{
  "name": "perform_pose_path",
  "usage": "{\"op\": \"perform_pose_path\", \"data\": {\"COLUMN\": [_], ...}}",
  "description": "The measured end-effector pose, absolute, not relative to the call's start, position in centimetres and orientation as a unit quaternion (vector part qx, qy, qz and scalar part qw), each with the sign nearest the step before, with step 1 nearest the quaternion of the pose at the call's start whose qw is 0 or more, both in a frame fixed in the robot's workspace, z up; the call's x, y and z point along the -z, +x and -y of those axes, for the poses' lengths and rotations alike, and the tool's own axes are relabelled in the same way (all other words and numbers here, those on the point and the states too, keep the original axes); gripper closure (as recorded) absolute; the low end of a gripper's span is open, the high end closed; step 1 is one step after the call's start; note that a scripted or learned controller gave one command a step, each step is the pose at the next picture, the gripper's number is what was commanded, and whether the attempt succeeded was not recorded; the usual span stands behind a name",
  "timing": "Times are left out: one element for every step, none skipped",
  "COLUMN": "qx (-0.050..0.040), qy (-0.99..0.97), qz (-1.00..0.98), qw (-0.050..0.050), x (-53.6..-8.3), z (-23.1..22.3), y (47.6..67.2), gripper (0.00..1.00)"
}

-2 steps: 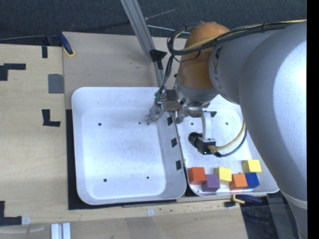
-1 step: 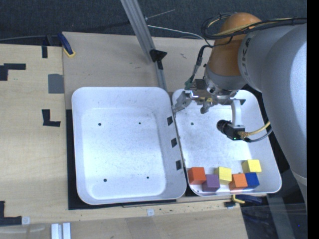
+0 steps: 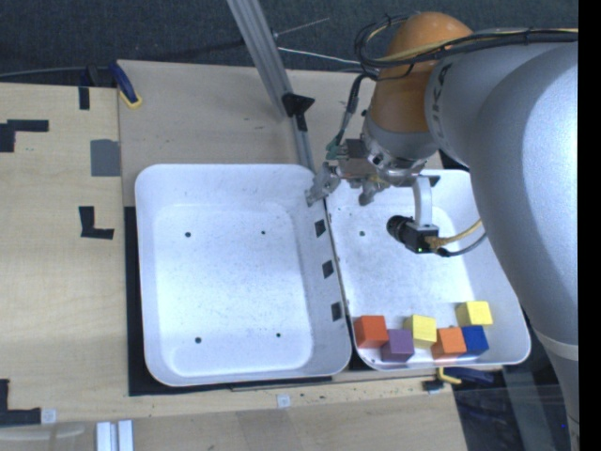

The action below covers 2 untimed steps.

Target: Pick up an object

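Note:
Several small blocks lie along the near edge of the right bin [image 3: 376, 271]: an orange one [image 3: 371, 329], a purple one [image 3: 399, 344], a yellow one [image 3: 423, 329], a second orange one [image 3: 451, 341], a blue one [image 3: 475, 340] and another yellow one [image 3: 474, 312]. My gripper [image 3: 344, 190] hangs over the far left corner of the right bin, well away from the blocks. Its fingers are spread open with nothing between them.
The left bin [image 3: 141, 195] lies beside the right one, sharing a raised rim [image 3: 329, 271] with black marks. A slanted metal rod [image 3: 258, 36] runs from the top down to the bins' far junction. The big grey arm covers the right side.

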State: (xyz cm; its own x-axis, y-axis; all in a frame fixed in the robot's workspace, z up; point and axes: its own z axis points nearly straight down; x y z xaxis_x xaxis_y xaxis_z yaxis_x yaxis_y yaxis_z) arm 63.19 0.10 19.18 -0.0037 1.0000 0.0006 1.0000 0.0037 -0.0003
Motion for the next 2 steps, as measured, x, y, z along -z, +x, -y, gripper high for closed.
{"op": "perform_pose_path", "data": {"qx": [0.0001, -0.002], "qy": [-0.707, -0.707], "qz": [0.707, 0.707], "qw": [0.0, 0.0], "x": [-23.5, -20.1], "z": [0.2, 1.0], "y": [58.1, 60.7], "gripper": [0.0, 0.0]}}
